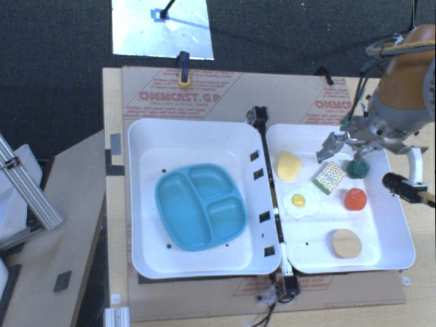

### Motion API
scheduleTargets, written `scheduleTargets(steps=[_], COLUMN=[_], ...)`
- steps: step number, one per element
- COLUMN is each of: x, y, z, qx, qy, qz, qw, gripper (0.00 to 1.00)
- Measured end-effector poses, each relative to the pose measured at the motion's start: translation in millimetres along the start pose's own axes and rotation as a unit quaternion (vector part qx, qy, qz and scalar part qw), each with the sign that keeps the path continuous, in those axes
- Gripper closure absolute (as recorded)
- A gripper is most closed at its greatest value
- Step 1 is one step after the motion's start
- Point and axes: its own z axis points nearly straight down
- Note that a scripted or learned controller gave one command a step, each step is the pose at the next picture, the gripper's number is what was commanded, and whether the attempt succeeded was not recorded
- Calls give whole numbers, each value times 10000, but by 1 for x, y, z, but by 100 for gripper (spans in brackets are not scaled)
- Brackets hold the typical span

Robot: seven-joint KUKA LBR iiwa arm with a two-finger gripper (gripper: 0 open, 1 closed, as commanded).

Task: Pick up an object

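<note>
A blue plastic divided tray [201, 206] is lying in the left white bin [146, 142]. In the right white bin [395, 251], the gripper [338, 146] is hovering, fingers spread apart, just above a green-patterned square block [330, 177].

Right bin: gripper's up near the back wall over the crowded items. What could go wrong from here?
1. The gripper hangs between the patterned block and the dark green piece; descending, it may nudge one while reaching for the other.
2. The red piece lies close by and could get knocked too.
3. The right bin has a back wall near the fingers, so a collision is possible.
</note>
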Motion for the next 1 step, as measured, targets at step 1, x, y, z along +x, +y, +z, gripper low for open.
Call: scheduleTargets(steps=[1], x=[0], y=[3], z=[-8], qx=[-64], qy=[-8], qz=[-11], qw=[10000], gripper=[0])
